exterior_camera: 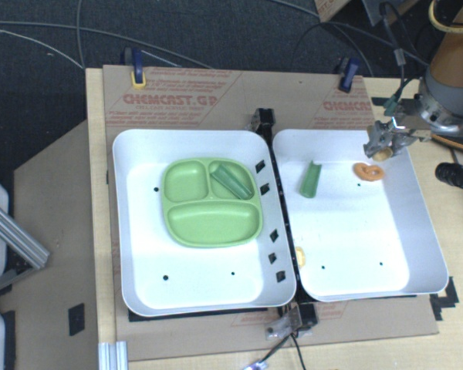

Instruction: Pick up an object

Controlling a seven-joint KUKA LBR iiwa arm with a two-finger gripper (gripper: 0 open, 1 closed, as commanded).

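Observation:
In the right bin, a small orange piece lies near the far right corner. A green stick-shaped object rests to its left on the bin floor. My gripper hangs at the bin's far right edge, just above and slightly right of the orange piece. A small yellow bit sits at the right bin's left rim. The left bin holds a green divided plate, and a darker green object lies in its upper right compartment.
Black clips join the two bins along the middle seam. Blue clamps hold the cardboard base at the back. Cables and a cardboard box sit behind the bench.

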